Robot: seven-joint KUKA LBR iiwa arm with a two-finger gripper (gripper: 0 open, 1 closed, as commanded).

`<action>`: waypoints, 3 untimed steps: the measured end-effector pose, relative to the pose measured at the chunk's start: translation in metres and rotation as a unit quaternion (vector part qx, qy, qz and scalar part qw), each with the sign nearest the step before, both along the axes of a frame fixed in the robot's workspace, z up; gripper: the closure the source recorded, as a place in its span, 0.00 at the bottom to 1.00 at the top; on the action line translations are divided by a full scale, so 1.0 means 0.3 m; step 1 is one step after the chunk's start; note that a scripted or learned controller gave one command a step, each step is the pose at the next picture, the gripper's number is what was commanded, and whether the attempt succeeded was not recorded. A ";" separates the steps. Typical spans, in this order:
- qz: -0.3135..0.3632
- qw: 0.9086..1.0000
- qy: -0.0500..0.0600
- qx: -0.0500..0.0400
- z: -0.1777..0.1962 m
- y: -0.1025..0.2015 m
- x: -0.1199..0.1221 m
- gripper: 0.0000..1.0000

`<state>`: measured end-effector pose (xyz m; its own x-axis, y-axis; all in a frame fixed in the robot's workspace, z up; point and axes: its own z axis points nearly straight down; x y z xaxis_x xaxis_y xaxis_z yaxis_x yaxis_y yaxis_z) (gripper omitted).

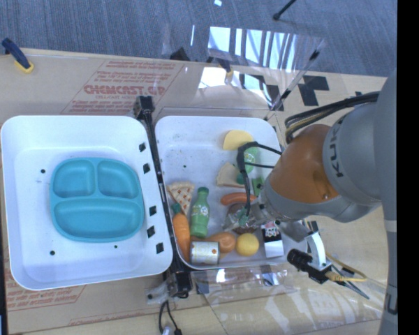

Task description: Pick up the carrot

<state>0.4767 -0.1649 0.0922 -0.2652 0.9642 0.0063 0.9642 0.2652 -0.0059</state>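
Observation:
The carrot (181, 234) is orange with a green top and lies lengthwise along the left wall of the right bin (188, 135), near its front. My gripper (243, 217) is down in that same bin, among the items at its front right, about a hand's width to the right of the carrot and not touching it. The grey wrist with its orange band (300, 176) hangs over the bin's right side and hides what lies under it.
Beside the carrot stand a green bottle (199, 212), a waffle-like wedge (181, 195), a metal can (204, 252), an orange ball (225, 241) and a lemon (247, 244). Further back lie a sausage (235, 199), a sandwich wedge (228, 176) and a yellow piece (235, 139). The left bin holds a blue divided plate (96, 199).

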 end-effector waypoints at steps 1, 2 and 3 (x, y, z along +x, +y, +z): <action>-0.046 0.999 -0.002 -0.002 0.045 0.118 0.039 1.00; 0.122 0.993 0.000 0.000 -0.002 0.006 -0.002 1.00; 0.122 0.993 0.000 0.000 -0.002 0.007 -0.002 0.00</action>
